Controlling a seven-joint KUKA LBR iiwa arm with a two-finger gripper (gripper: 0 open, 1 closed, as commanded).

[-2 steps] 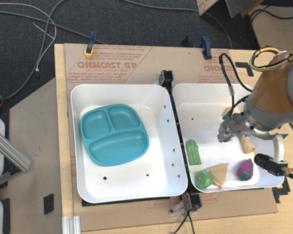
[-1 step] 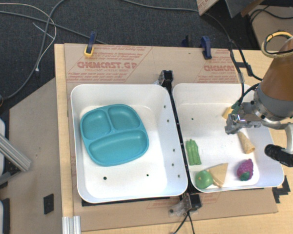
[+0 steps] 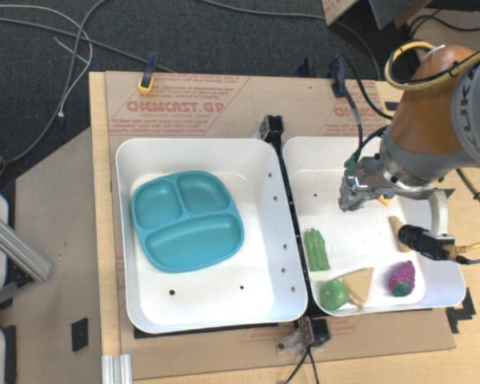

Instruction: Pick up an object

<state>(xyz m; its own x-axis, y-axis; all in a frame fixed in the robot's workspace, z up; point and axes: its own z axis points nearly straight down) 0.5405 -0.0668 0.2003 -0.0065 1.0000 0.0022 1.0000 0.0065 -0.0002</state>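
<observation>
Arm's in over the right bin (image 3: 328, 162) rn, gripper (image 3: 354, 194) hanging above the far-middle part of it, w/ bare white floor right under it. Can't tell how wide the fingers are from this angle tbh, too small and dark, and nothing visibly sits between them, so I'd say no grab yet.

All the pickable stuff is along the near edge of that bin: green long piece (image 3: 316, 249), a green round thing (image 3: 333, 294), a tan wedge (image 3: 358, 283) and purple grapes (image 3: 401, 278). Left bin just has the teal divided plate (image 3: 188, 221).

Key bit imo: closest target is the green long piece, which lies nearer and a bit left of the gripper. Its long axis runs far-to-near, so closing across it left-right looks like the way to go. Grapes are nearer and to the right.
</observation>
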